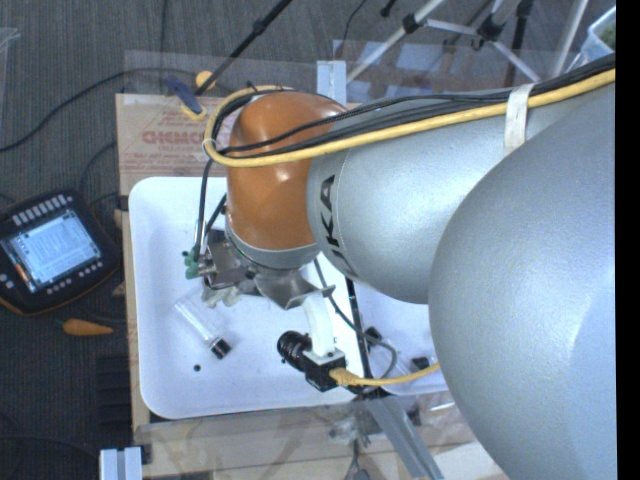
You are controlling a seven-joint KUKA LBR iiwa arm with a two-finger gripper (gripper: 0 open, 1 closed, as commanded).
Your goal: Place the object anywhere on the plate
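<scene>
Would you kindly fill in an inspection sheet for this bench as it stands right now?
Surface: white bin on the bench.
Job's things: clear tube with a black cap lies in the bin; plate: nothing seen.
Clutter: small dark speck on the bin floor.
End effector: low over the bin, above the tube; finger state hidden.
Cables: yellow cable and black ones along the arm.
Surroundings: handheld pendant on the floor, tripod legs.

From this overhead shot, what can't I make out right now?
- Gripper: open or shut unclear; wrist covers it, camera view.
- Plate: unseen; the grey arm covers most of the white bin.
- Clear tube and small dark piece: too small to identify.
</scene>
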